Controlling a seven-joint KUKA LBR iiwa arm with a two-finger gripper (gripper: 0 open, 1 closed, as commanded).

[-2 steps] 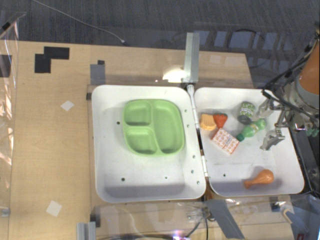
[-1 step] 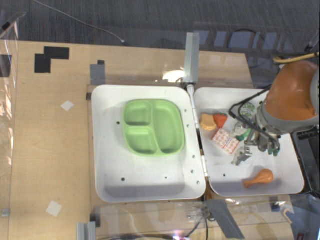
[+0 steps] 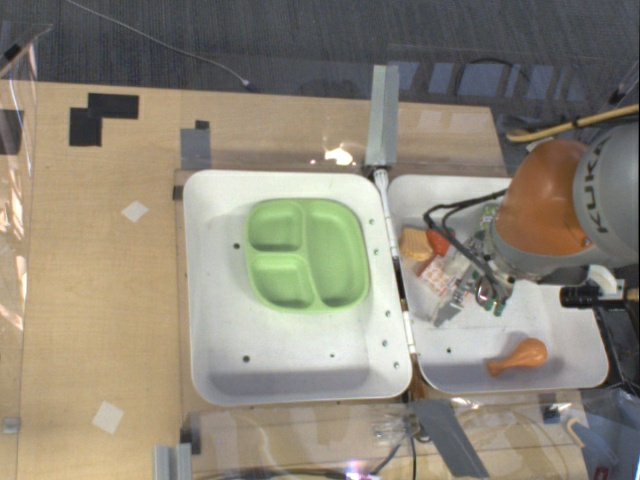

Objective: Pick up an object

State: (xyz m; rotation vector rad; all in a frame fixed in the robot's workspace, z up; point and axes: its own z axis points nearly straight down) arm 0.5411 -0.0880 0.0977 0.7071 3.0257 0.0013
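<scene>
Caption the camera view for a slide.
Gripper low in right bin beside small items; green divided tray in left bin.

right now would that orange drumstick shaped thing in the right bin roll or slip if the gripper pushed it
The orange drumstick-shaped toy has a rounded bulb and narrow neck, so it would probably pivot or roll rather than slide straight. Its smooth, glossy look suggests it may slip. It lies near the right bin's front wall, which could stop it.

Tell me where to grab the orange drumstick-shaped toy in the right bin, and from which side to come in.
Grip the orange drumstick-shaped toy across its narrow neck, just left of the round bulb, coming straight down from above. It lies flat near the right bin's front wall, long axis roughly left to right, so the fingers should probably close front to back. Bare floor around it leaves room.
</scene>
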